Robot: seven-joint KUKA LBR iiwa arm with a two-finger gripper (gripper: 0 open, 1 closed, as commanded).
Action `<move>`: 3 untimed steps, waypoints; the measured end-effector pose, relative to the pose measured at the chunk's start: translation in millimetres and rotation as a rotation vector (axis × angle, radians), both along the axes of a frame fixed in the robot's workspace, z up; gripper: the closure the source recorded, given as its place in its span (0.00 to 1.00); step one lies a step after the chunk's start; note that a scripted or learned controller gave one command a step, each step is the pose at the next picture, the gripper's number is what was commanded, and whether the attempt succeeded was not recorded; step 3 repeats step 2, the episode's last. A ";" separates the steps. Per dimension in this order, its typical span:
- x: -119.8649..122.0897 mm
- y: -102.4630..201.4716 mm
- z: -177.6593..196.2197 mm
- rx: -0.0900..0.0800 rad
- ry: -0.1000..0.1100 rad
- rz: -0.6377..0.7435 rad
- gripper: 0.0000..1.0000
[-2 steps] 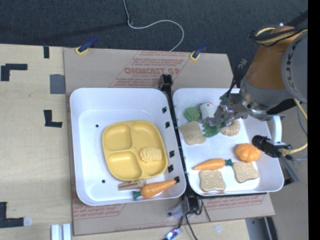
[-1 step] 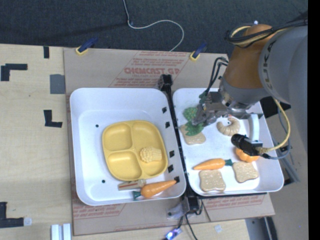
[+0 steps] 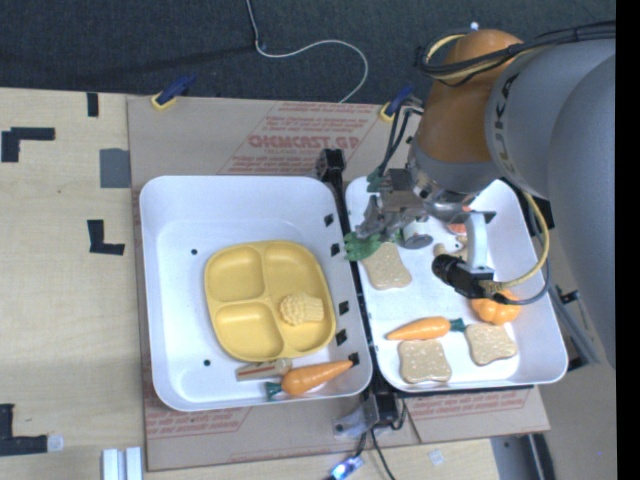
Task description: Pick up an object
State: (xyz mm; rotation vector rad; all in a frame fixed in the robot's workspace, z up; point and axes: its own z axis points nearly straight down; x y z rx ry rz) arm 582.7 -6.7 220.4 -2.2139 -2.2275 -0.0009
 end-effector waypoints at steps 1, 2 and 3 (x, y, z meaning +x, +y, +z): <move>17.6 49.8 12.1 0.000 -0.001 0.001 1.00; 16.4 85.0 -1.2 -0.001 0.003 -0.001 1.00; 16.4 85.0 -1.2 -0.001 0.003 -0.001 1.00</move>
